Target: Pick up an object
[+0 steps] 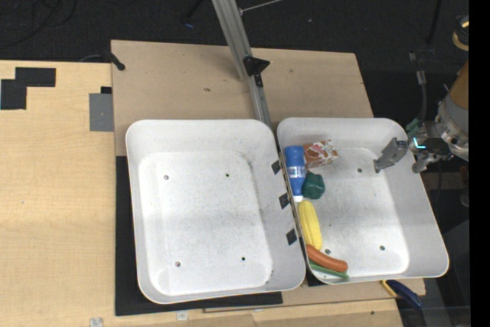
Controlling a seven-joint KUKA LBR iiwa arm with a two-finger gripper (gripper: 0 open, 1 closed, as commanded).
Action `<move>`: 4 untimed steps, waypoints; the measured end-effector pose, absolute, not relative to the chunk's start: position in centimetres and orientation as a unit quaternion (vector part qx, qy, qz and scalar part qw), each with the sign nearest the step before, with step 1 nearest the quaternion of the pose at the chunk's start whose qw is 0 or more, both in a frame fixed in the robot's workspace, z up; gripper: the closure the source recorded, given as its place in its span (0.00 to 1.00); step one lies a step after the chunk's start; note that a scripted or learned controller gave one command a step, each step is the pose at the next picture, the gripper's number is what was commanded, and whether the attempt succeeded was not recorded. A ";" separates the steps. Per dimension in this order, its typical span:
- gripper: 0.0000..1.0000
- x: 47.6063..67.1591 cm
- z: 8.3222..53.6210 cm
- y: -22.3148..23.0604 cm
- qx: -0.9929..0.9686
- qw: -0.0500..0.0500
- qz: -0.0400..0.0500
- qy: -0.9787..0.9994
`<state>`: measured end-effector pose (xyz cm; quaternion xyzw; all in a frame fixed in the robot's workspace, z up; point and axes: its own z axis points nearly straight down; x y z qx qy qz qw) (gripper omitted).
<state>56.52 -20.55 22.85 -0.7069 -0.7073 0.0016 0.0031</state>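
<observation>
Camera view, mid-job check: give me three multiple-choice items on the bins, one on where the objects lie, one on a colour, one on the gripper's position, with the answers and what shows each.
1. Where do the objects lie?
A. Along the left wall of the right shallow white bin
B. In the middle of the left bin
C. On the wooden bench

2. What colour is the long item between the green block and the hot dog?
A. Purple
B. Yellow
C. Black

3. Where is the gripper?
A. Pressed on the blue bottle
B. Near the right bin's right edge, apart from the objects
C. Over the left bin

Answers:
1 A: the blue bottle, green block, red-and-white packet and hot dog toy line the left wall of the right shallow white bin.
2 B: the corn cob is yellow.
3 B: the gripper hangs by the right edge, touching nothing.
</observation>
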 end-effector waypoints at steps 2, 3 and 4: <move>0.00 56.1 18.3 -21.2 -0.707 0.003 0.002 -0.707; 0.00 56.4 13.6 -21.8 -0.707 0.003 0.002 -0.707; 0.00 56.5 9.0 -21.7 -0.708 0.001 0.000 -0.707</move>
